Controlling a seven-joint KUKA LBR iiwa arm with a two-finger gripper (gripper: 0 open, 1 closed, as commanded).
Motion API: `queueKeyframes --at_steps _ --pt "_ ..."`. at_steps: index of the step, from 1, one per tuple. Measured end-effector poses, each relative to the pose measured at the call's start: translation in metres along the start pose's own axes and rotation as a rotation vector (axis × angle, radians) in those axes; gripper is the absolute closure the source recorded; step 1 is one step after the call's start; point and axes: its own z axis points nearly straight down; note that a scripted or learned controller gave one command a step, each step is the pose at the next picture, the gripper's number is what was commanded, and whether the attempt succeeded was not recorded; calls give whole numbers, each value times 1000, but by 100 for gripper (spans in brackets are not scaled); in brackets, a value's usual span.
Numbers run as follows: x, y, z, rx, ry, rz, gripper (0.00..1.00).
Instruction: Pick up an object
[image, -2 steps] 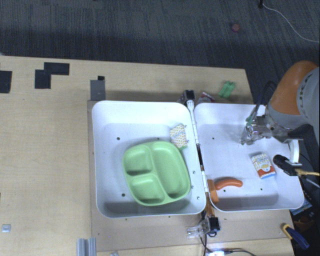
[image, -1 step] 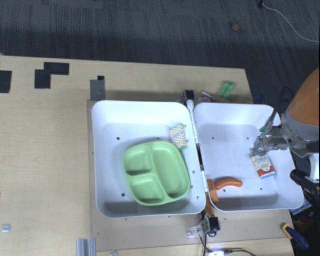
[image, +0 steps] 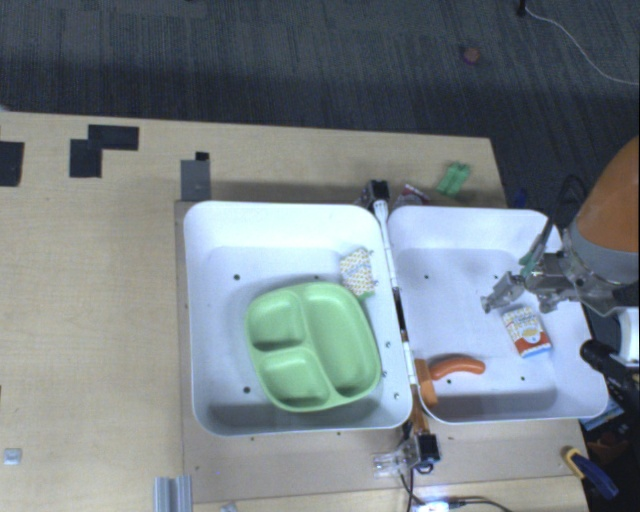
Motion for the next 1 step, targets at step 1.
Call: queueKeyframes --at_steps 1 --pt "37 6 98 -5 -1 -1 0"
